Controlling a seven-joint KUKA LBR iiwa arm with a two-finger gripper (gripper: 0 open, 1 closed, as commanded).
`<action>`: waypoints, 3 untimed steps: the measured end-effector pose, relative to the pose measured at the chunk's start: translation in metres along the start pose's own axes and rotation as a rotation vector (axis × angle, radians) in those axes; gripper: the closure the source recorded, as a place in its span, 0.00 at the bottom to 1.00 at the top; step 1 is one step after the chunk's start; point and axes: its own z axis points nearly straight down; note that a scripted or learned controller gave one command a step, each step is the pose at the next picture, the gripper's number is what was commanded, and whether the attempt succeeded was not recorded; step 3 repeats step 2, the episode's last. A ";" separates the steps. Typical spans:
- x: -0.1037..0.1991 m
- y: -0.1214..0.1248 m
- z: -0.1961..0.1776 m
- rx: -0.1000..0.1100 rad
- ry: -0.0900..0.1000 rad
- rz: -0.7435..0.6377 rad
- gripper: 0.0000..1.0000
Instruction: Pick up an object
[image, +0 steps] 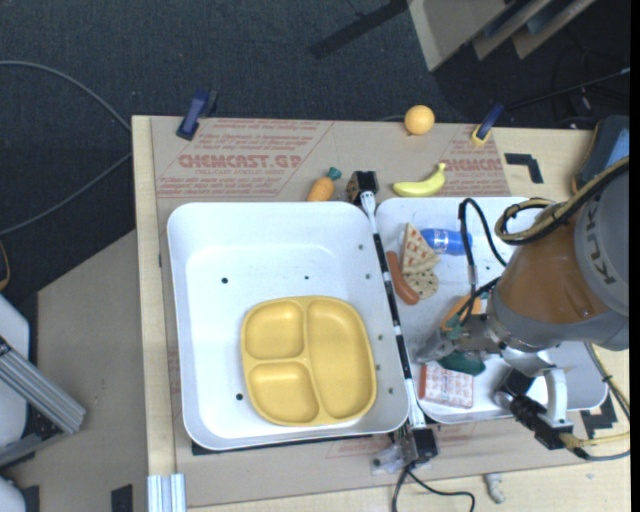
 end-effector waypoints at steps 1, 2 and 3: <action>0.000 0.000 -0.010 -0.003 -0.001 0.001 1.00; 0.059 0.094 -0.101 -0.005 -0.001 -0.002 1.00; 0.059 0.094 -0.101 -0.005 -0.001 -0.002 1.00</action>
